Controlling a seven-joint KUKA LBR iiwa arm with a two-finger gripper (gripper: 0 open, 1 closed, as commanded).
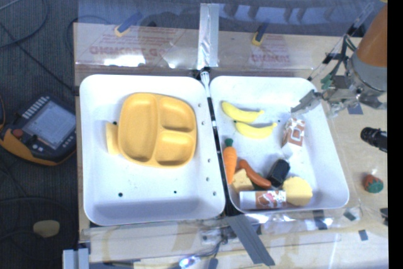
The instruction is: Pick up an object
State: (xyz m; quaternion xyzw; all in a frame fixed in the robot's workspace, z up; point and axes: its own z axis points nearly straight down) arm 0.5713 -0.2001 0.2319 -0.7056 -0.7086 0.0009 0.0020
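Note:
The right bin holds two bananas, a carrot, a small red-and-white packet, a black object, a yellow lemon-like fruit, a cheese wedge, an orange-red piece and a white tube with a red label. My gripper hangs over the bin's far right corner, just above and to the right of the packet. Nothing shows between its fingers.
The left bin carries a yellow compartment tray with a pale yellow piece poking out at its left. A small red fruit lies on the bench right of the bins. A metal divider stands behind them.

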